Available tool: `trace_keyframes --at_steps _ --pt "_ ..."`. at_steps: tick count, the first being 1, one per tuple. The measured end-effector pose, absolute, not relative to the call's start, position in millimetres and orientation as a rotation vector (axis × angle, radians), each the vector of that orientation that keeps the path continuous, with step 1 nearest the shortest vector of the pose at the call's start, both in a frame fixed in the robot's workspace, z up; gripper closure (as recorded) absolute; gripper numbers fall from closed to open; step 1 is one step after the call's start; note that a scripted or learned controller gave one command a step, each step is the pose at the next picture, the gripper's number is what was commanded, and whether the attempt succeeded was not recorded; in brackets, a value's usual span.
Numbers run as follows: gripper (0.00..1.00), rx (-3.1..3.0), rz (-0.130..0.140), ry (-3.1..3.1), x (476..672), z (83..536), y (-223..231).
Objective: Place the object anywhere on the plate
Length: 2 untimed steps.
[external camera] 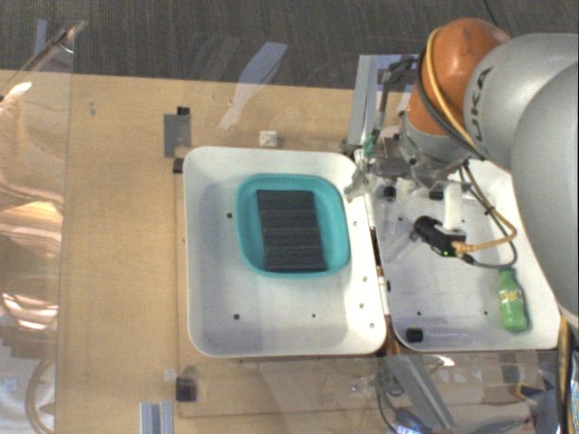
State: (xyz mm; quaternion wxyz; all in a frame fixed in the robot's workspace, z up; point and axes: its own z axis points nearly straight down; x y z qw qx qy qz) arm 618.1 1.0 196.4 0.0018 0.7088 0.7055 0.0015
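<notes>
A pale wooden desk [109,242], seen from above at a slant, carries two shallow white bins side by side. A bulky grey robot arm [525,89], with an orange band above its wrist, reaches in from the right and covers the upper part of the right bin [443,306].

In the upper half of the left bin [271,324] sits a teal plate [336,238], a rounded rectangle. A dark, ridged, rectangular slab [291,231] lies flat in the middle of the plate, inside its rim on every side.

The tool [391,172] hangs over the upper left corner of the right bin, close to the wall between the two bins and just beside the plate's upper right corner. Whether it is open or closed cannot be told from this angle, and nothing can be seen held in it.

A small green, bottle-like object [512,301] lies at the right edge of the right bin, well apart from the tool. A smaller black thing [412,335] sits near that bin's lower left corner. A tiny pale cube [268,138] rests on the desk just above the left bin.

If the dark slab is the object meant, the placing looks done, with the slab resting on the plate and apart from the tool. If the green object is meant, it lies outside the plate and both the pick and the carry across remain.
</notes>
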Motion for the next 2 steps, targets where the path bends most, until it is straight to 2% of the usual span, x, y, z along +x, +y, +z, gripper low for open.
trace_keyframes --at_steps 1,2 --pt "0.0 2.292 0.007 2.142 592.8 257.8 1.8" --pt "0.0 2.406 0.005 2.014 574.7 277.8 -23.8"
